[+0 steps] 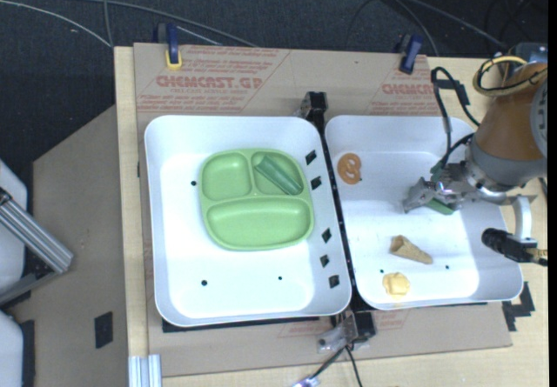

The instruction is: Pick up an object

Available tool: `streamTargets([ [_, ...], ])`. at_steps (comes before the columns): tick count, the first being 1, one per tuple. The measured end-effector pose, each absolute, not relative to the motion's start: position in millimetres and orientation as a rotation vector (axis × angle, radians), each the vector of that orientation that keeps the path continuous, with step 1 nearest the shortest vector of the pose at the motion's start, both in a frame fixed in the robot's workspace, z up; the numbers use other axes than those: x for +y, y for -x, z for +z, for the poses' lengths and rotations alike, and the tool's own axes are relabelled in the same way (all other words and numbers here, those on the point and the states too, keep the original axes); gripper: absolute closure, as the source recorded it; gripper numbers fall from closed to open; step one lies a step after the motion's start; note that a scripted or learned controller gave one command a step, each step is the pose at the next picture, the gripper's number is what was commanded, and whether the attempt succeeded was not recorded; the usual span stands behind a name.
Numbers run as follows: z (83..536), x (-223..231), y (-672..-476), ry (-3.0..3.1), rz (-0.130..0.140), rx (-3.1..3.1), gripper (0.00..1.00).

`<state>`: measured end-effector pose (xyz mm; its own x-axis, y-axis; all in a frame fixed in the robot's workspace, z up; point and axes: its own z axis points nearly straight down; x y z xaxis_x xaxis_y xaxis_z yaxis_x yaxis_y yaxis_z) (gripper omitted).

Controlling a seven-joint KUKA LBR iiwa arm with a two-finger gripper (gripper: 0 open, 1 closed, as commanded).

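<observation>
My gripper (424,196) is low over the middle of the right bin (461,137), pointing left. A small green bit (446,208) peeks out just beneath it. A brown pretzel-shaped piece (349,168) lies at the bin's upper left, well apart from the gripper. In front of the gripper a tan wedge (409,248) rests on the bin floor, with a yellow lump (396,283) near the front edge.
The left bin (174,229) holds a green divided plate (257,224) with a dark green piece (278,173) in its upper right compartment. Black clips line the divider (332,203) between the bins. Cables hang by the arm's wrist (509,137).
</observation>
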<state>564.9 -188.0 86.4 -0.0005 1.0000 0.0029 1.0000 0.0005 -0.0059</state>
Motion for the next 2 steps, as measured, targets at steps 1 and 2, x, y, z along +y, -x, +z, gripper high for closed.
streamTargets([
  [1, 101.2, -188.6, -566.7, 2.221, -0.002, -2.222, 1.0],
  [2, 165.7, -187.3, -566.3, 2.225, -0.006, -2.227, 1.0],
])
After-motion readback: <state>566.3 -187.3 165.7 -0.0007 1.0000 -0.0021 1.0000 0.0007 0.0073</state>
